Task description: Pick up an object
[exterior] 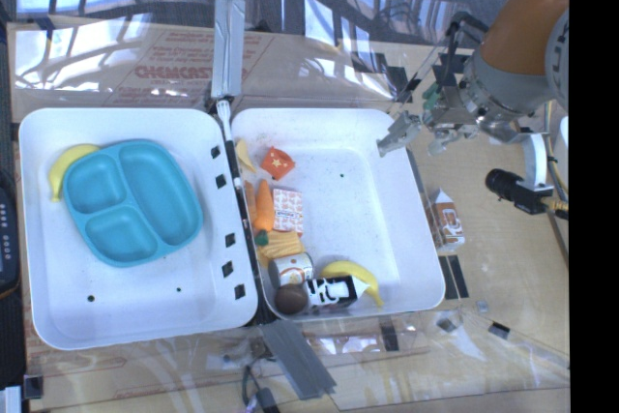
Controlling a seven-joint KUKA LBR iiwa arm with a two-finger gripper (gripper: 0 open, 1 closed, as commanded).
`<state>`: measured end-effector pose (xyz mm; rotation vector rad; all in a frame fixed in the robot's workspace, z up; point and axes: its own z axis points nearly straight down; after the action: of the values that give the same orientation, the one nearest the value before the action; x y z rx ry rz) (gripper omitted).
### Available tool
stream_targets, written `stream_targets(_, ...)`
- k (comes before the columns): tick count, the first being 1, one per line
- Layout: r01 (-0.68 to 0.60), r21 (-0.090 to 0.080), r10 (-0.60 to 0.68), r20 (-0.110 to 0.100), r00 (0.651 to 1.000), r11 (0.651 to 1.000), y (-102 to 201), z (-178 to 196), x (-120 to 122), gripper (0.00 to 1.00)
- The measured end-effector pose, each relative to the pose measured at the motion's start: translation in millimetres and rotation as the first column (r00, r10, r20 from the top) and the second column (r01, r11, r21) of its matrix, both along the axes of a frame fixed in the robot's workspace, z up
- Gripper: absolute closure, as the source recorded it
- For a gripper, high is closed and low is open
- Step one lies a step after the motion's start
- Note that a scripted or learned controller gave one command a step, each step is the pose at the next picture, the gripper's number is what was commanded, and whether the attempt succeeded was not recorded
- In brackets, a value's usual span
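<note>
Two shallow white bins, side by side on a pale wood-toned surface (503,276) under clear, reflective plastic sheeting. Dark grey ribbed flooring beyond the top edge.

Left bin (58,305): rounded corners, smooth speckled floor. Contents, two items:
- One blue compartment tray (131,200), three sections, matte plastic, set at a slant.
- One yellow banana (64,166), curved, tucked against the tray's upper left edge.

Right bin (372,227): contents clustered along the left wall and lower left corner, right half bare. Counted:
- One second yellow banana (356,275), near the lower edge.
- One orange carrot-shaped piece (261,206), elongated.
- One red-orange rounded item (279,163), small star mark on top.
- One white patterned packet (288,209), flat, rectangular.
- One black-and-white item (329,290), just beside the banana.
- One brown round item (289,299), in the corner.
- One can-like cylinder (293,268), above the brown item.

One arm, grey with orange band (527,14), entering from the right. One pincer (411,132) at the upper right rim of the right bin, well apart from the clustered items, nothing between the fingers; open or closed: cannot tell.

One small printed carton (447,222) on the surface just right of the right bin.
</note>
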<state>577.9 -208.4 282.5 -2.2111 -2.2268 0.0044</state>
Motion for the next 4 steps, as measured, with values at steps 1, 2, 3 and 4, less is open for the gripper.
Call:
stream_targets(1, -0.071, 0.001, 0.071, 0.001, 0.997, 0.997, 0, -30, -9, 0.0)
stream_targets(2, -0.118, 0.005, 0.118, -0.009, 0.993, 0.993, 45, -178, -24, 0.0)
stream_targets(3, -0.186, 0.001, 0.186, 0.001, 0.983, 0.983, 16, -180, -54, 0.0)
stream_targets(4, -0.221, 0.002, 0.221, 0.003, 0.975, 0.975, 3, -151, -79, 0.0)
